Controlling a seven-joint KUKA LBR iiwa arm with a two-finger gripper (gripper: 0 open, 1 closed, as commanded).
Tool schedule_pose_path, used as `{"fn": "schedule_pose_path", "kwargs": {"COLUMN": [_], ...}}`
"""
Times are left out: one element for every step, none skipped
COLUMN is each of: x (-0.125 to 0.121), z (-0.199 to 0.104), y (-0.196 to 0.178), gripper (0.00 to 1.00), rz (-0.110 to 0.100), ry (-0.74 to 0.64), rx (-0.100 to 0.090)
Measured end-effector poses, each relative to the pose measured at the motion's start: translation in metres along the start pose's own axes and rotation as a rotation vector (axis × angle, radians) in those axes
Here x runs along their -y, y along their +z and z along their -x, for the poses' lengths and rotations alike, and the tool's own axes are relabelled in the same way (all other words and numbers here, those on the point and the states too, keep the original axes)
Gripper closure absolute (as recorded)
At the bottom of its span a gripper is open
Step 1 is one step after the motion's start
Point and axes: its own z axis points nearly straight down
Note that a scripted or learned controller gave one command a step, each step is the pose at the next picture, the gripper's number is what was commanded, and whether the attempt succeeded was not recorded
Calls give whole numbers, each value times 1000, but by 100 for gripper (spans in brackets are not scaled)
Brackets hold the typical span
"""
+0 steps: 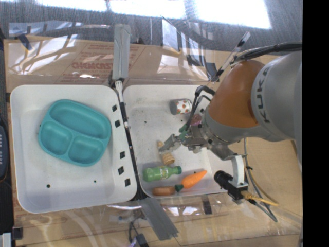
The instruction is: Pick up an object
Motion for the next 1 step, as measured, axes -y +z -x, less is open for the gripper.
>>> {"fn": "schedule_pose_path", "kwargs": {"x": [-21], "z": [10], "y": [123], "gripper": [0], "rz": [1], "ry": [-1], "rx": [0]}}
